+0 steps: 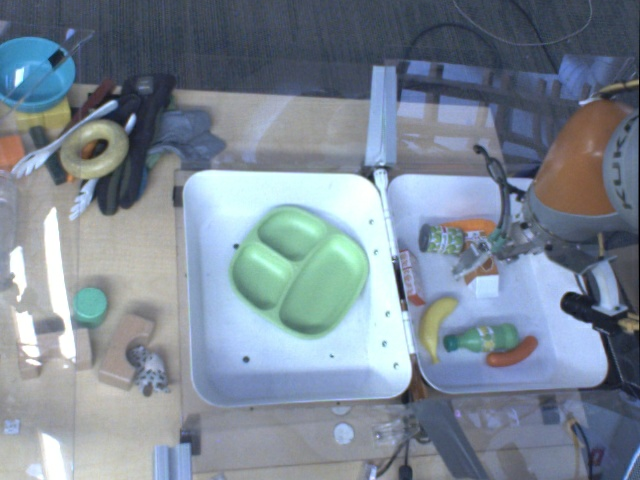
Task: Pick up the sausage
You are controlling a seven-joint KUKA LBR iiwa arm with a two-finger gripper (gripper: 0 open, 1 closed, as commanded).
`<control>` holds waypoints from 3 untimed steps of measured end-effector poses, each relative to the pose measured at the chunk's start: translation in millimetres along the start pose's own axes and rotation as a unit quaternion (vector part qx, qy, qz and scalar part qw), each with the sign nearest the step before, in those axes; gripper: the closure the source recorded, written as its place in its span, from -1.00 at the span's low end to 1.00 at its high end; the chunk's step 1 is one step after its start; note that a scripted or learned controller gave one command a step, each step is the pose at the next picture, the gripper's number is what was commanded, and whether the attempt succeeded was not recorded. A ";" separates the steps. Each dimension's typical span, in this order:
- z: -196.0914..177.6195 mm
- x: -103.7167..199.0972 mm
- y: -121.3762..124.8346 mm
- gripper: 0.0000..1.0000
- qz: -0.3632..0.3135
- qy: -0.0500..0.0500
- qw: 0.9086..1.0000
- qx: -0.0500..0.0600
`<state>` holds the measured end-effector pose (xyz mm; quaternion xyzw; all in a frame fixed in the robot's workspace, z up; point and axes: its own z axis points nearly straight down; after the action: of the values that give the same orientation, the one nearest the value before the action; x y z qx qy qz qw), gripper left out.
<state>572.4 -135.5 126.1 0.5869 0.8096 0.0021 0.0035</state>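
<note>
In the right bin [560, 373], near its front edge, you've got the sausage [512, 352]: reddish-orange, lying flat, one end touching the base end of the green bottle [482, 339]. That bottle lies on its side just left of the sausage, yellow cap pointing left. The banana [436, 326] sits left of the bottle, against the bin's left wall, curving toward the front.

The end effector [487, 257] is behind the sausage, well apart from it, roughly mid-bin. You can't tell how far its fingers are spread; the metal parts blur together, and nothing is visibly gripped. A small white block [486, 286] lies just in front of it. A green jar [447, 238] with a dark cap lies on its side behind and left of the sausage, with an orange carrot-like piece [480, 226] beside it at the bin's back. The arm's orange band [592, 163] hangs over the bin's right rear corner.

Left of the sausage's bin, the left bin [215, 368] holds a green divided plate [300, 271], three compartments, roughly centred.

Farther left on the desk [120, 268]: a blue bowl [35, 71], a yellow ring [94, 148], a black glove [135, 148], a green lid [90, 306] and a wooden block [124, 346].
</note>
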 end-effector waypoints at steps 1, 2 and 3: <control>32.7 -76.4 21.2 -1.00 -0.002 -0.003 1.000 -0.005; 37.8 -8.5 74.4 -1.00 0.143 -0.003 0.990 0.000; 41.5 -91.3 70.9 -1.00 0.098 0.006 0.995 0.007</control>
<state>668.5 -200.3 85.5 0.6632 0.7484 0.0000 -0.0061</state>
